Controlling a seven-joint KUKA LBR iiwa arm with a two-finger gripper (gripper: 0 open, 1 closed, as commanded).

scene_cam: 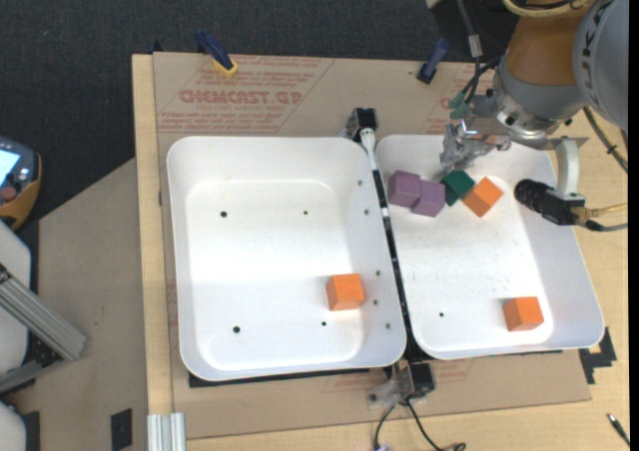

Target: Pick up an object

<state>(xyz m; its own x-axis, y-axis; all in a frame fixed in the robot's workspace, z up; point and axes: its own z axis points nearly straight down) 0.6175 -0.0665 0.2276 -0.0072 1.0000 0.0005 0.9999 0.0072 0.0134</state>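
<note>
We see two white bins side by side on the counter. The left bin [200, 170] holds one orange block [345, 291] near its front right. The right bin [569, 289] holds a purple block [416, 193], a green block [458, 185] and an orange cube [483, 197] clustered at its back, plus another orange piece [522, 313] near the front. The hand [461, 152] hovers just above the green block; we cannot tell how far open it is.

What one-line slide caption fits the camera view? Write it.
Claw poised over a cluster of purple, green and orange blocks at the far end of the right bin.
</note>
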